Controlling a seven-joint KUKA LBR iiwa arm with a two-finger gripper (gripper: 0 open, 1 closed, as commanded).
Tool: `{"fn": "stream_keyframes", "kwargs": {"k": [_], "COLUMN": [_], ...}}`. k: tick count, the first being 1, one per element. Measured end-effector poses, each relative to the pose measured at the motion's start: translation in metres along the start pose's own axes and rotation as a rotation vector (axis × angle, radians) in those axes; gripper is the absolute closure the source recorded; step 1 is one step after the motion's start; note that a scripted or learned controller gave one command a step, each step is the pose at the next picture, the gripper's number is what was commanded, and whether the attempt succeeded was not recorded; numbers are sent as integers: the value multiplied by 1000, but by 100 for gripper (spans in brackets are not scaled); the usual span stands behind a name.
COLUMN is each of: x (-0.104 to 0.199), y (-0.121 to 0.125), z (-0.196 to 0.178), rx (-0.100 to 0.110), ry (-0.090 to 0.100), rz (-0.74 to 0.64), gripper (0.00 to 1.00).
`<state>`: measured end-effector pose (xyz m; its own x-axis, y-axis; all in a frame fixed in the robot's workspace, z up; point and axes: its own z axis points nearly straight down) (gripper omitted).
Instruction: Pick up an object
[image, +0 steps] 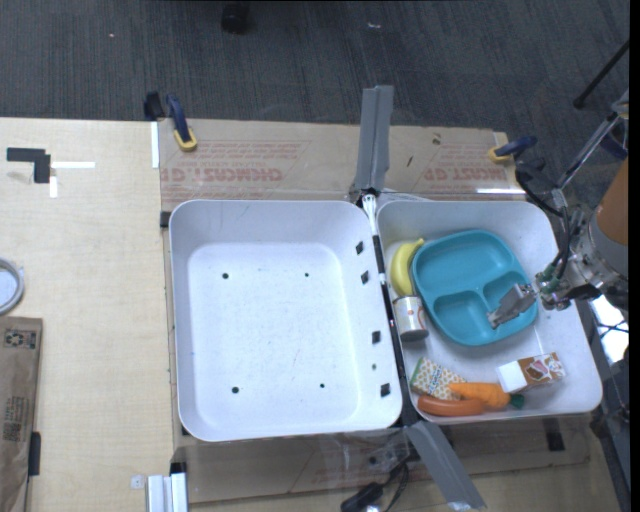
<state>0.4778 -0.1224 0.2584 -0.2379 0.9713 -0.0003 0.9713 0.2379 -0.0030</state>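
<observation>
Reaching stage, as I read it: gripper (513, 305) low over the blue tray (460, 280) at frame right, finger state I cannot tell; next, a confirmed closure.

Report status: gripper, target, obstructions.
Gripper low over the blue divided plate, right bin; nothing seen held. Banana, metal can crowd plate's left edge. Carrot, small carton nearer the front.
</observation>
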Motion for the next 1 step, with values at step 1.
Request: {"fn": "stream_keyframes", "kwargs": {"k": [1], "x": [3], "y": [7], "z": [161], "rx": [-13], "ry": [-4], "rz": [-76], "gripper": [0]}}
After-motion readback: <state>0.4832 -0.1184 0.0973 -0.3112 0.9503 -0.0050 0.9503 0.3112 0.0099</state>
